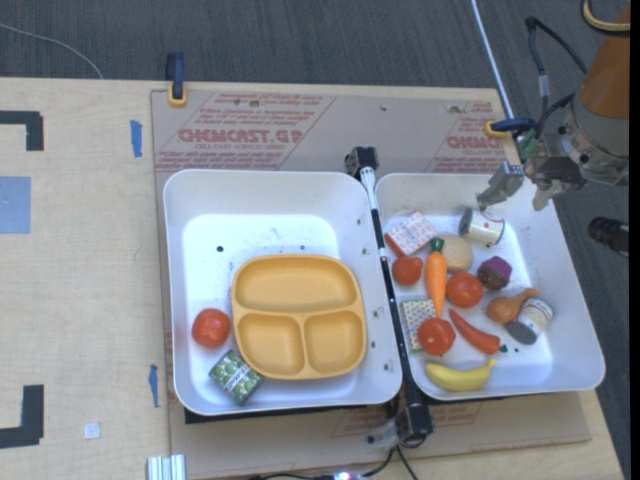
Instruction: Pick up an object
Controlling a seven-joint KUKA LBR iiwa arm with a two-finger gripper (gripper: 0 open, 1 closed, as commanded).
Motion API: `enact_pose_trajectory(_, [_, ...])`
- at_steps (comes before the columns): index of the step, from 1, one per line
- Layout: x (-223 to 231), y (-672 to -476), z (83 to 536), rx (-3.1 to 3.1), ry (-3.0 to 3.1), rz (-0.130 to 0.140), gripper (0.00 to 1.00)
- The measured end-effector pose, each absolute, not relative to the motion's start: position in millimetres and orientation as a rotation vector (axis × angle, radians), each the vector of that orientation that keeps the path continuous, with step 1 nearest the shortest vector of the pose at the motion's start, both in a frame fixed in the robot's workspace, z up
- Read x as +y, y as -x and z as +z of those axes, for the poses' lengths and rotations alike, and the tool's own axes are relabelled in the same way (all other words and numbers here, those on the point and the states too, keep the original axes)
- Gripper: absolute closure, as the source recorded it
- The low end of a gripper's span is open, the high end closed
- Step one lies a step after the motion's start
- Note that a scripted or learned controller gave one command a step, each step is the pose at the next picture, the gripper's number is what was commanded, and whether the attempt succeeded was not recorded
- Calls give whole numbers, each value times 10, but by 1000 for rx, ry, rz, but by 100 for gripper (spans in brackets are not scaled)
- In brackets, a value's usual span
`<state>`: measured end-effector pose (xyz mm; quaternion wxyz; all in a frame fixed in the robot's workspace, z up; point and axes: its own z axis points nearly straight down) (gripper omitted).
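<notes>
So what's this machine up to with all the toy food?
A robot arm reaches in from the right, its gripper open above the far end of the right bin. That bin is crowded with toy food: a carrot, tomatoes, a banana. The fingers hold nothing yet. The left bin has a yellow divided plate and a tomato beside it.

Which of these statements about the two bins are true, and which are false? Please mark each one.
1. The yellow divided plate lies in the left bin. True.
2. The banana lies in the left bin. False: it lies in the right bin, near its front edge.
3. A toy carrot lies in the right bin. True.
4. The end effector holds a tomato. False: nothing shows between its fingers; it hangs over the right bin's back corner.
5. One tomato lies in the left bin, beside the plate. True.
</notes>
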<state>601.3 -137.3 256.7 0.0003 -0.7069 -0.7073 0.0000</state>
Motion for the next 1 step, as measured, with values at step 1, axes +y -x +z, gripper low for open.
enact_pose_trajectory(1, [-1679, -6054, 1047, -2223, 2225, -2, 0])
